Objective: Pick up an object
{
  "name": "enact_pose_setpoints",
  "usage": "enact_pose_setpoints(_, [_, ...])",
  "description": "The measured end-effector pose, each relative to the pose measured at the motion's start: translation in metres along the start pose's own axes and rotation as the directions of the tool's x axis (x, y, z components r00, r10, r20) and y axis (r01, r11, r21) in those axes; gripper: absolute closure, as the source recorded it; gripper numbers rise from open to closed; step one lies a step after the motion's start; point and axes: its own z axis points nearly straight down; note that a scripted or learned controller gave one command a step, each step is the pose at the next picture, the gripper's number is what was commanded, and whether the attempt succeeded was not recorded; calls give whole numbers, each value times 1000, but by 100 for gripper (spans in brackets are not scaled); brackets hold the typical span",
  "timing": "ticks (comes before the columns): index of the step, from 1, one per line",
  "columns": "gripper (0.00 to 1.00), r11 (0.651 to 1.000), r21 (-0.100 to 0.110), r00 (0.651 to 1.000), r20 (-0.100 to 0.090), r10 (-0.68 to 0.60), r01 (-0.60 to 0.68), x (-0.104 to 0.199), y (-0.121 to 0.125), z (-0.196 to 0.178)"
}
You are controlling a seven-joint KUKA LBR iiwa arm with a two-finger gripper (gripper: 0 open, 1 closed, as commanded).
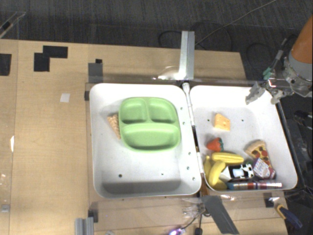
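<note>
Starting at my left, the left bin [100, 180] carries a green divided plate [148, 123] with a small tan cracker-like piece [114, 125] tucked against its left edge; I judge both poor first choices, the plate being wide and flat for two fingers. Across the divider, the right bin [234, 104] has the likelier candidates. A yellow wedge of cheese [222, 122] lies alone on bare floor, well apart from the rest; it looks like light toy food, stiff enough to pinch across its flat sides, and that is where I would take hold. Below it a small red piece [214, 144] touches a banana [221, 164], which is curved and probably slick. Crowded into the near right corner are a pizza slice [256, 150], a small printed packet [262, 168] and a marker [254, 184], too tightly packed for a clean grasp. The gripper [263, 92] hangs over the bin's far right corner with its two fingers spread apart, holding nothing.
</note>
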Motion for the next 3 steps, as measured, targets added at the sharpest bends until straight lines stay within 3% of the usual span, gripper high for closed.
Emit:
enact_pose_setpoints(1, [0,989,-3,989,1,149,-149,-20,28,-23])
enact_pose_setpoints(2, [0,997,-1,997,1,71,-71,17,49,26])
enact_pose_setpoints(3, [0,996,-2,996,-1,90,-90,59,10,133])
